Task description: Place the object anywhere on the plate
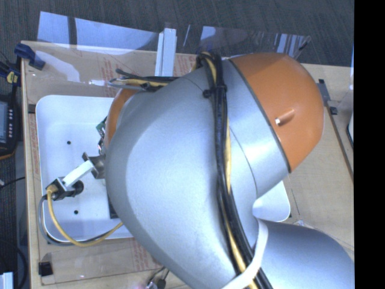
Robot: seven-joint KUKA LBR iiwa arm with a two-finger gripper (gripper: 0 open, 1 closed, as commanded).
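The grey robot arm (pixel 180 173), banded in orange, loomed over the desk (pixel 316 179) and covered most of one white bin (pixel 51 119) at left. The bin's visible floor showed two small dark spots (pixel 68 142). Whether the pincer was wide or narrow could not be told, nor where the object and plate lay.

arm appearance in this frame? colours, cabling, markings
The arm has rounded matte grey shells and a wide glossy orange band. A black and yellow cable bundle runs along the grey shell, cinched by a black tie. No lettering visible.
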